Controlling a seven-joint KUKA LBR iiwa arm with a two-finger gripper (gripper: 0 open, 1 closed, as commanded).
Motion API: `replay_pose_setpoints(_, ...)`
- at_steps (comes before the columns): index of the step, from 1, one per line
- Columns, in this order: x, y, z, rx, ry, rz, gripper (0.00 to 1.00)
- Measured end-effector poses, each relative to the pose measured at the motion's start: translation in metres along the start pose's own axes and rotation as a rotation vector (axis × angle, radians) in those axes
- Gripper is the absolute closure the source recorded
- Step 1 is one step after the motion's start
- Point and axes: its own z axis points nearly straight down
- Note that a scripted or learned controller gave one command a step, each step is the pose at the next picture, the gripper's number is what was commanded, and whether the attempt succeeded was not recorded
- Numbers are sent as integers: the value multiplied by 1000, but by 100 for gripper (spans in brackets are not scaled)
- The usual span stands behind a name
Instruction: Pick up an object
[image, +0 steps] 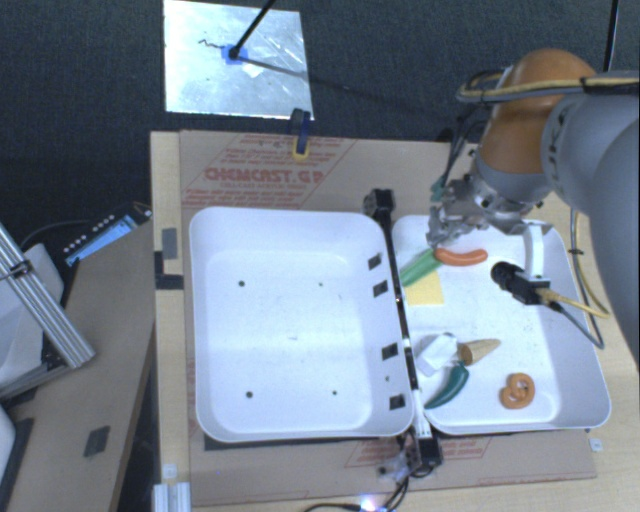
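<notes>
The sausage (461, 256), a smooth orange-red cylinder with rounded ends, lies flat in the far part of the right bin (560, 330). The end effector (447, 230) hangs at the sausage's left end, on its far side. The view does not show whether it is open or closed, or has hold of anything. Just left of the sausage a glossy green stick (420, 267) lies slanted, its upper end almost meeting the sausage's end. A flat pale-yellow square (425, 291) lies nearer the camera than the sausage, one corner tucked under the stick. Further to the near side of the sausage, a crumpled white lump (436, 352) and a tan ribbed cone (478, 350) on its side lie close together. Nearer still, a curved dark-green chili (447, 385) and a knotted brown pretzel (517, 390) lie apart. Left of the sausage, past black clips (380, 289), the left bin (290, 320) is smooth white plastic with rounded corners. Both bins rest on brown printed cardboard (265, 170) over the pale worktop (100, 330).
</notes>
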Motion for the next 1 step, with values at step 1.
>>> replay_pose_setpoints(1, 78, 20, -76, 1, 1, -1, 100)
